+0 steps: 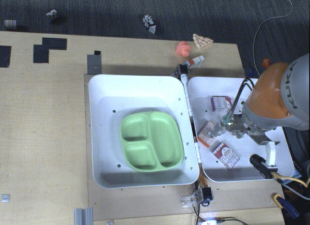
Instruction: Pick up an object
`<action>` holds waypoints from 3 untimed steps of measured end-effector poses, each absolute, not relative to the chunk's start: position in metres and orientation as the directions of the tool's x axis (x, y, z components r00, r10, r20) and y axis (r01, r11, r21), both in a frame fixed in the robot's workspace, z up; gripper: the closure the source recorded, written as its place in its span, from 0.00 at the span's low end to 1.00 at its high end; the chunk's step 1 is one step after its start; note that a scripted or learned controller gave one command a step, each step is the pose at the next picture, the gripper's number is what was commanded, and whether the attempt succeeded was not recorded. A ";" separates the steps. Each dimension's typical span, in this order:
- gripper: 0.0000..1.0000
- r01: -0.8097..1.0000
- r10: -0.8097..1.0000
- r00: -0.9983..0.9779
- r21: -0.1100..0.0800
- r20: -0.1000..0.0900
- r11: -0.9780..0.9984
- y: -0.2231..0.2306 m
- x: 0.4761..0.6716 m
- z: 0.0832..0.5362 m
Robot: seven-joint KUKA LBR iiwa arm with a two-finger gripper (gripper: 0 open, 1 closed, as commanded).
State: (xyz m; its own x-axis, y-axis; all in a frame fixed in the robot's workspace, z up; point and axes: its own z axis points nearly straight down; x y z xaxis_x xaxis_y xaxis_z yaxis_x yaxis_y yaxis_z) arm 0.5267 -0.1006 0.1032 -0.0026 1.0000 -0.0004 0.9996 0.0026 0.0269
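Observation:
In the right bin lie three small packets. A red and white packet rests near the far side. A clear, greyish packet lies by the bin's left wall. Another red and white packet sits toward the near side. My gripper hangs low over the middle of this bin, just right of the greyish packet and above the near packet. The wrist hides how it meets the packets, and I see nothing clearly held.
The left bin holds a green divided plate. Behind the bins on the bench lie a pink ball, a toy pizza slice and a small tube. The arm's orange band overhangs the right bin's right side.

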 end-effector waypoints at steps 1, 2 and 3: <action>0.00 1.000 1.000 0.000 0.028 -0.006 0.000 -0.089 0.495 0.091; 1.00 1.000 1.000 -0.005 0.031 0.001 0.005 -0.087 0.497 0.103; 1.00 1.000 1.000 -0.005 0.006 -0.001 0.005 -0.105 0.604 0.162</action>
State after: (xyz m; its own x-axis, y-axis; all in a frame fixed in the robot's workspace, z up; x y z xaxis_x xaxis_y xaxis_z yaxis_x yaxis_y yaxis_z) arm 0.6040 -0.1055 0.1619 -0.0051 1.0000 -0.0007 1.0000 0.0051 0.0064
